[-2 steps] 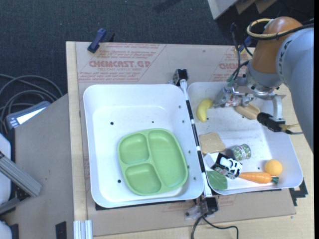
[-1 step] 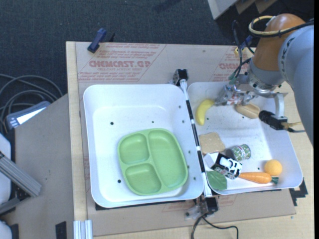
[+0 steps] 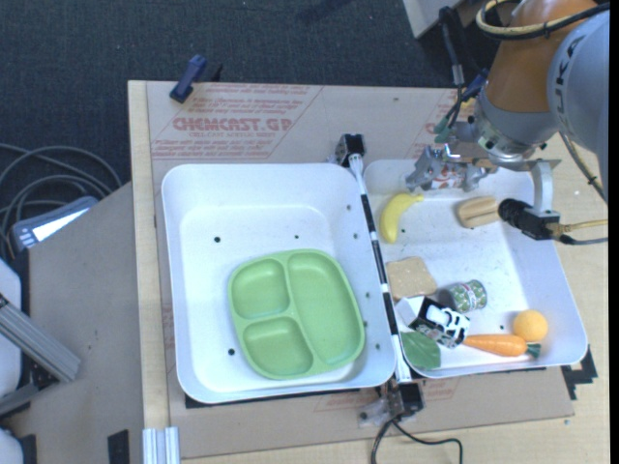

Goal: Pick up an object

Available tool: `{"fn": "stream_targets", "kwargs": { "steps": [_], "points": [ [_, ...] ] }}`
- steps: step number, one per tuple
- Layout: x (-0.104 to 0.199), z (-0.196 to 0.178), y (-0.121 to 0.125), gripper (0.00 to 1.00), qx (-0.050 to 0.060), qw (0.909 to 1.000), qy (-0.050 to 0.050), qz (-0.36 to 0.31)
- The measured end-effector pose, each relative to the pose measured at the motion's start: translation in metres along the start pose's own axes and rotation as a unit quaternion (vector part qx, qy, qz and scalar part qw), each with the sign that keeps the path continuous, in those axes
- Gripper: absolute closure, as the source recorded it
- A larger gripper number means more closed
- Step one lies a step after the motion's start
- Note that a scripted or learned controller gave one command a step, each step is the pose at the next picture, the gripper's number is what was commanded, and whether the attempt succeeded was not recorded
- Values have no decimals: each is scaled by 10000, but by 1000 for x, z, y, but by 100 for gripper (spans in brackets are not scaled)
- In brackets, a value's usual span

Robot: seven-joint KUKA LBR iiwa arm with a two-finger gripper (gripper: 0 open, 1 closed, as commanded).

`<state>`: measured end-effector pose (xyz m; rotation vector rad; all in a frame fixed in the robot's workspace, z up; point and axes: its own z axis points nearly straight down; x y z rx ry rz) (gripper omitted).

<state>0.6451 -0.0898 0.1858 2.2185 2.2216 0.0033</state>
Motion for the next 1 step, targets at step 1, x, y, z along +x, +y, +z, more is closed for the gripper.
{"fn": "stream_targets", "kwargs": {
  "steps": [1],
  "points": [
    [65, 1, -54, 100, 26, 10000, 5, 3]
  ]
}}
